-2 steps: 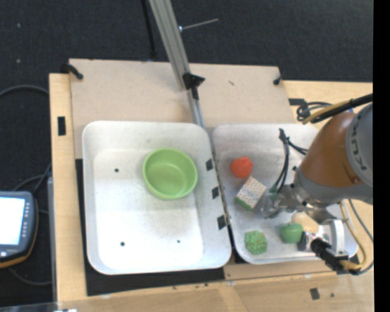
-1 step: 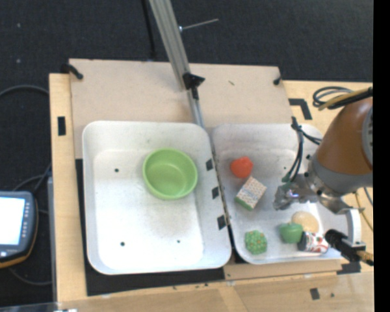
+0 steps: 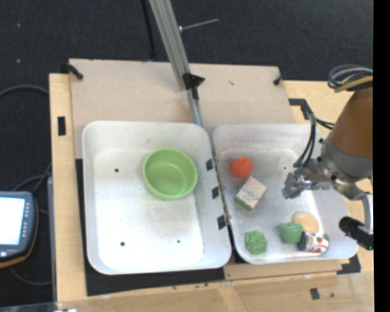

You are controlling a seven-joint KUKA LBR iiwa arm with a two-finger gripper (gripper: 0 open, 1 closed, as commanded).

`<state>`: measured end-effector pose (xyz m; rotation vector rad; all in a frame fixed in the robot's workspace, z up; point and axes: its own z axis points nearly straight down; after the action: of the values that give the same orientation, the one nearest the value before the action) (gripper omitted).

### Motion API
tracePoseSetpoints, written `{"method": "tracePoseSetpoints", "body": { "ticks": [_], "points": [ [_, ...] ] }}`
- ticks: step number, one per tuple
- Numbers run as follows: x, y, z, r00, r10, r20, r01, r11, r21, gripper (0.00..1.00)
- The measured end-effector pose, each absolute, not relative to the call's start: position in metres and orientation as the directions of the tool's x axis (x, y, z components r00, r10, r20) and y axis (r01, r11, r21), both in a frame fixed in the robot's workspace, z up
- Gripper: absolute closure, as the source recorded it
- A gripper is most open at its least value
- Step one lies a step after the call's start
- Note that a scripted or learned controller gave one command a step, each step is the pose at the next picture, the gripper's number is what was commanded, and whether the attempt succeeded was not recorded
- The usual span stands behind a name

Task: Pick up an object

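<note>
The right bin (image 3: pixel 266 138) holds a red-orange ball (image 3: pixel 242 167), a pale cube with a green side (image 3: pixel 250 193), a green bumpy ball (image 3: pixel 255 241), a green toy (image 3: pixel 290 232), a cream round object (image 3: pixel 305 220) and a small dark and red item (image 3: pixel 314 242). My gripper (image 3: pixel 295 186) hangs over the right half of this bin, right of the cube and above the cream object. Nothing shows between its fingers. The arm's orange band (image 3: pixel 355 125) rises at the right edge.
A green bowl (image 3: pixel 170 173) sits in the left bin (image 3: pixel 110 233). A metal pole (image 3: pixel 172 41) slants down to the divide between the bins. A handheld screen (image 3: pixel 6 225) lies at the far left, off the bench.
</note>
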<state>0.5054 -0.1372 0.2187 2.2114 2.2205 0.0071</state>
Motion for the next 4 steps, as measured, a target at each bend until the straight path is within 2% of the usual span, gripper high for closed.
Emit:
{"method": "tracePoseSetpoints", "body": {
  "ticks": [1,4],
  "points": [
    [0.507,-0.138,0.233,-0.004,1.0,-0.001,1.0,0.004,0.004,1.0],
    [0.532,0.012,0.254,-0.008,1.0,0.002,1.0,0.008,0.003,1.0]
  ]
}}
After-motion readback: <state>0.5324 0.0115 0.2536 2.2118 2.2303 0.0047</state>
